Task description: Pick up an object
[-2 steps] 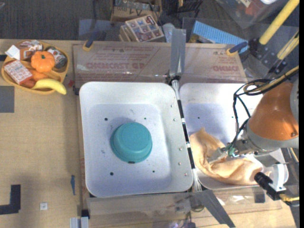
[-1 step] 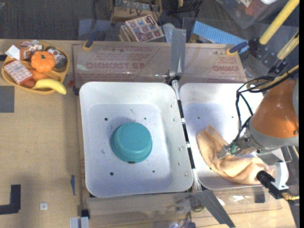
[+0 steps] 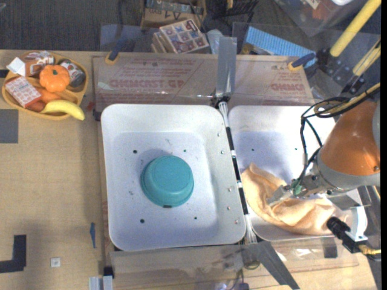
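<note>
Toward five o'clock on my screen, a crumpled tan cloth lay in the near part of the right bin. I saw the gripper down on the cloth's top, its fingers narrowly parted and pressing into the folds, though I could not tell whether any fabric sat between them. At nine o'clock from it, a teal bowl lay upside down in the left bin.

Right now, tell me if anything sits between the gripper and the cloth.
Nothing visible does. The gripper is already down on the cloth in the right bin; the teal bowl lies apart in the left bin.
</note>
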You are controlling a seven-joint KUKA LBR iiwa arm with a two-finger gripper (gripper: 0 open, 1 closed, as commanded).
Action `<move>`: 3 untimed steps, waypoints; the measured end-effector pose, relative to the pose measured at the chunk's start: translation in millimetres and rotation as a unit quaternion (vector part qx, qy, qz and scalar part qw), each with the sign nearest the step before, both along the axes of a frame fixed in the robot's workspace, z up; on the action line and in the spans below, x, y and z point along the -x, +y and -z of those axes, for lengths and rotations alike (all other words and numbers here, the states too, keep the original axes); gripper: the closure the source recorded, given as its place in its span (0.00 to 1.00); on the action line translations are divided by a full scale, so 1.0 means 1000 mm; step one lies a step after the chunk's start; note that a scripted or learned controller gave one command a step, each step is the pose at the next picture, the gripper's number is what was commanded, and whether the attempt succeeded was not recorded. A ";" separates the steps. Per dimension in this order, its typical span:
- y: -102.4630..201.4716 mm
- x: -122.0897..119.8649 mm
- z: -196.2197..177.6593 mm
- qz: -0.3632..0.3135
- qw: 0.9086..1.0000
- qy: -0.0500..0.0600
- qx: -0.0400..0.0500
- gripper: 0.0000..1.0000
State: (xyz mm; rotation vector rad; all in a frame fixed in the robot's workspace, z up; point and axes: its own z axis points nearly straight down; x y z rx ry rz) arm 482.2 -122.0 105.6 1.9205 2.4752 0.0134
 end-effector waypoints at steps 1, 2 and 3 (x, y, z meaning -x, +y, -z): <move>-0.002 0.000 -0.010 0.003 1.000 -0.001 0.000 1.00; -0.010 -0.001 -0.009 0.024 1.000 0.005 0.001 1.00; -0.050 -0.049 0.012 0.148 0.989 -0.002 0.000 1.00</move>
